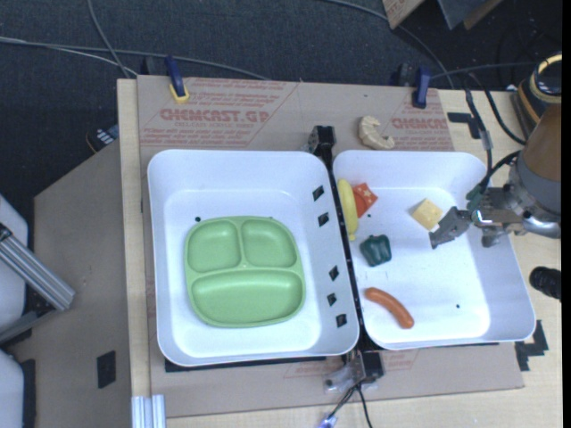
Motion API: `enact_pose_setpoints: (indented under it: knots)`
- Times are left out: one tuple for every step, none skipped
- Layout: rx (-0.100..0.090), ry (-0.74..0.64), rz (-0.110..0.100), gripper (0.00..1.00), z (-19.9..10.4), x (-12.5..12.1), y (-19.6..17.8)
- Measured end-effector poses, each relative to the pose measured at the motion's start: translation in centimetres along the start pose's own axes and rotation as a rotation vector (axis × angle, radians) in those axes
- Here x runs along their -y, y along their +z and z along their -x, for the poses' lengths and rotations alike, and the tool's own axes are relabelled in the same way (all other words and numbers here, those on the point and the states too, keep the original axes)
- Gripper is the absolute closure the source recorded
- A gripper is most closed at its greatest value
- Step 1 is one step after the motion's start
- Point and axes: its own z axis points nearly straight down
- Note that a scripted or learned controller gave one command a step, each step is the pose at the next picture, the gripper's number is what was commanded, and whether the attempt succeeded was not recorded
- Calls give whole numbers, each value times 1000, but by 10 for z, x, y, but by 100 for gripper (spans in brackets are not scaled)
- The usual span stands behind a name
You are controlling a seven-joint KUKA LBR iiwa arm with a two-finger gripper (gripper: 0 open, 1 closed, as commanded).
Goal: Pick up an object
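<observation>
Nearest the camera, at the front of the right bin [500, 328], a sausage [389, 307] lies at a slant on the white floor. Behind it, close to the divider between the bins, sits a green pepper [376, 250], and further back a yellow banana [346, 209] runs along the divider with a red-orange piece [364, 198] touching its right side. A yellow cheese wedge [427, 212] rests toward the back right of the same bin.

The gripper [449, 228] reaches in from the right, over the right bin's far side, with the grey arm [541, 176] behind it. Its dark fingers [444, 232] point left, toward the cheese wedge, which lies just beside their tips, slightly behind and to the left, not between them. How far apart the fingers stand cannot be told from this slant, and nothing is seen held in them.

The left bin [169, 239] carries a green divided plate [244, 269], well apart from the gripper. On the table [223, 114] behind the right bin lies a beige curved object [376, 132].
</observation>
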Motion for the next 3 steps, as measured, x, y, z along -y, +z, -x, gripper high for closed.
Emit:
enact_pose_setpoints:
  knots:
    - [-1, 0, -3, 0, -6, 5, 61]
    - [-1, 0, -2, 0, -2, -1, 119]
    - [1, 0, 6, 100, -2, -3, 105]
